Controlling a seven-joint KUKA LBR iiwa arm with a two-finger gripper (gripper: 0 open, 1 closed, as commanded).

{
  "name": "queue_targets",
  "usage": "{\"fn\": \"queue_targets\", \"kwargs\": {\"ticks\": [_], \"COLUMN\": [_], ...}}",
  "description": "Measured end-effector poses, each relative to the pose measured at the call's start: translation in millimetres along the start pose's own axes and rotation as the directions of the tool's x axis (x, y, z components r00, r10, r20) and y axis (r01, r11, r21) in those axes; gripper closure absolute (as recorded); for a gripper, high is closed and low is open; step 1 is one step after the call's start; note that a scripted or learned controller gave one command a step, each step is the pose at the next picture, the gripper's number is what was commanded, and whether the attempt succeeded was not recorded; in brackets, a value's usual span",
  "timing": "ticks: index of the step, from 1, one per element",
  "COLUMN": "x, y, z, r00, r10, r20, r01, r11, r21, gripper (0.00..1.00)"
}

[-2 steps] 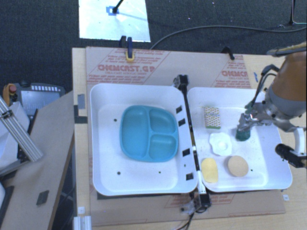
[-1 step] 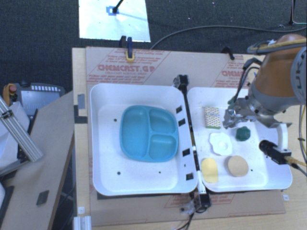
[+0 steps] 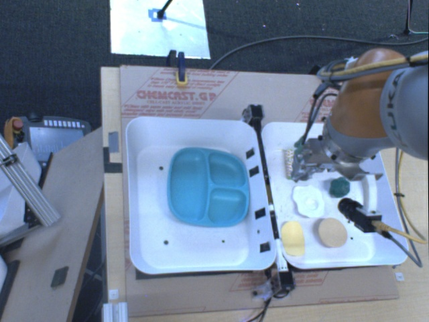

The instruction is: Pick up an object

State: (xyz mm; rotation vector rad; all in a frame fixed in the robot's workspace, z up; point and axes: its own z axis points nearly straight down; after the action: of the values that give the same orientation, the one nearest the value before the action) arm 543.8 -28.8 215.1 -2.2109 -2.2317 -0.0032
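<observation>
Hovering low in the right bin (image 3: 385, 247), the claw (image 3: 299, 168) hid its state; centring over the white piece (image 3: 309, 200) before descending seemed wise.

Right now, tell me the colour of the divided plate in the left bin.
Light blue. The divided plate shows plainly in the camera view.

One fixed camera above the bench (image 3: 221, 86), slanting down on both bins (image 3: 144, 146).
</observation>
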Motion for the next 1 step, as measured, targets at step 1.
{"fn": "queue_targets", "kwargs": {"ticks": [1], "x": [59.5], "y": [2.5], "z": [-11.4], "r00": [1.000], "r10": [-0.002], "r20": [-0.001], "r01": [0.002], "r11": [1.000], "r21": [-0.001], "gripper": [1.00]}}
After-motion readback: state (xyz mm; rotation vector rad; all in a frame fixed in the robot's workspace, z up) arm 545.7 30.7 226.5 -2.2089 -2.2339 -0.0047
